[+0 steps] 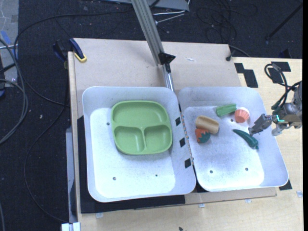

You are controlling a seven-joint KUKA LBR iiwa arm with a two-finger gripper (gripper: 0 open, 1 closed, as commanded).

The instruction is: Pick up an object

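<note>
The bench (pixel 120 57) is viewed from one fixed camera, set high above and tilted down. Both bins (pixel 96 177) are taken in, from moderately far.

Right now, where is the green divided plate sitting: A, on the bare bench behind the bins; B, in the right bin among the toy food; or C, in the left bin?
C: the green divided plate lies inside the left bin, apart from the toy food.

Light green divided plate (pixel 142 127), white bins (pixel 96 177), dark teal toy (pixel 246 138).
</note>
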